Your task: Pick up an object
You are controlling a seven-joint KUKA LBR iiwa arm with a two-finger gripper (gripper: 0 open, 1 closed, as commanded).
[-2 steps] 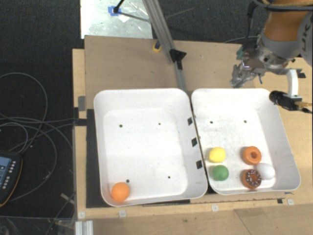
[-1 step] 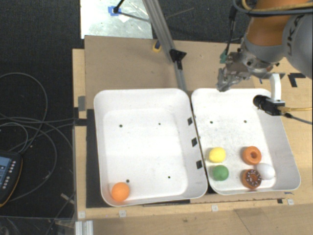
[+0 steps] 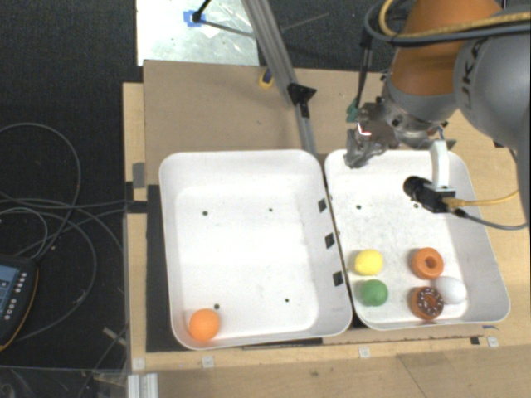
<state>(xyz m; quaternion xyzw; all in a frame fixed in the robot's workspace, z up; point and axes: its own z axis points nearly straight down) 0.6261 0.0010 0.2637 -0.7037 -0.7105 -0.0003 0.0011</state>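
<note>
Inspector A: Bench contents are to be recorded from left to right. What is noted first?

Inspector B: Two shallow white bins are seen side by side. In the left bin, a single orange ball is found at about seven o'clock of the bin floor, close to the near wall. Several small dark marks are seen on the floor.

Inspector A: And the right bin?

Inspector B: Five objects are grouped in its near half, at roughly six o'clock of the bin. A yellow ball is placed just above a green ball. To their right, an orange ring is seen, with a brown sprinkled doughnut at its six o'clock and a white egg-shaped object just beside the doughnut, at its two o'clock.

Inspector A: Position of the arm?

Inspector B: The arm is seen entering from three o'clock, its orange band uppermost. The gripper is located at the far left corner of the right bin, at about eleven o'clock of that bin, well apart from the five objects.

Inspector A: State of the jaws?

Inspector B: It cannot be told whether they are spread or pressed together; the fingertips are too small and dark. Nothing is seen held between them.
</note>
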